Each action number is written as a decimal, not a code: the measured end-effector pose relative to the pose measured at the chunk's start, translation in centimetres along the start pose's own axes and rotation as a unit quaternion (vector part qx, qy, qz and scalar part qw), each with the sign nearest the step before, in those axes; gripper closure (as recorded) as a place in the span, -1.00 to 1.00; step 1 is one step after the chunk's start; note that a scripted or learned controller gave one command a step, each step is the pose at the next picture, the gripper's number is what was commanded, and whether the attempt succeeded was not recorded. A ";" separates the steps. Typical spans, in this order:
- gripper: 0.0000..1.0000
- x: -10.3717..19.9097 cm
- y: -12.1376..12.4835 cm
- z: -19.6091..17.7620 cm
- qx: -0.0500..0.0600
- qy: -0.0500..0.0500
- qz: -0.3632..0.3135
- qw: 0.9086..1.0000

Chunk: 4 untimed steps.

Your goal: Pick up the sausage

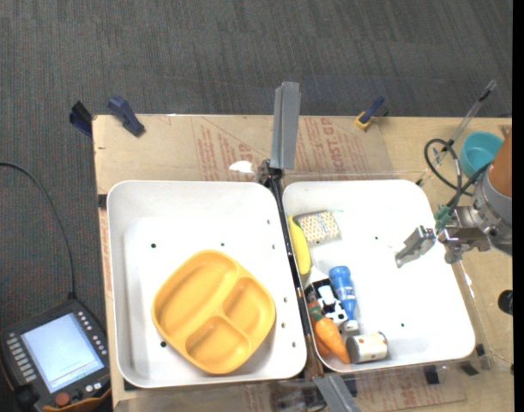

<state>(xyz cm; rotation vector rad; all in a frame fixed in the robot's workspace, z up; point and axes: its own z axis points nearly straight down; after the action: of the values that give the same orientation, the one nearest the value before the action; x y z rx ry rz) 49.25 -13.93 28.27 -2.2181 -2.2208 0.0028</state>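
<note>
Right bin [377, 197] has loads of open floor through the middle and along its right edge, with the gripper [413, 247] hanging over that bare stretch. All the clutter hugs the left wall: a patterned block [318, 227] near the back, a banana [299, 249] pressed against the wall, then a blue bottle [342, 291], a carrot [330, 338] and a small can [367, 347] jammed into the front-left corner, touching each other. Left bin [133, 204] is mostly taken up by the yellow tray [213, 311]; the back strip is free.
</note>
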 end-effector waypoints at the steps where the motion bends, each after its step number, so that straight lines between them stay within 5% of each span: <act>1: 1.00 0.0 0.0 -0.8 0.002 0.001 0.001 1.000; 2: 1.00 -0.7 2.1 6.2 0.002 0.001 0.235 0.972; 3: 1.00 -2.9 3.6 8.2 0.002 0.000 0.435 0.901; 4: 1.00 -1.0 0.2 10.5 0.003 0.000 0.568 0.823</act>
<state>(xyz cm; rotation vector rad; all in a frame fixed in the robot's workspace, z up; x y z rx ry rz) 49.42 -14.88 17.76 -3.0836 -0.5676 0.0122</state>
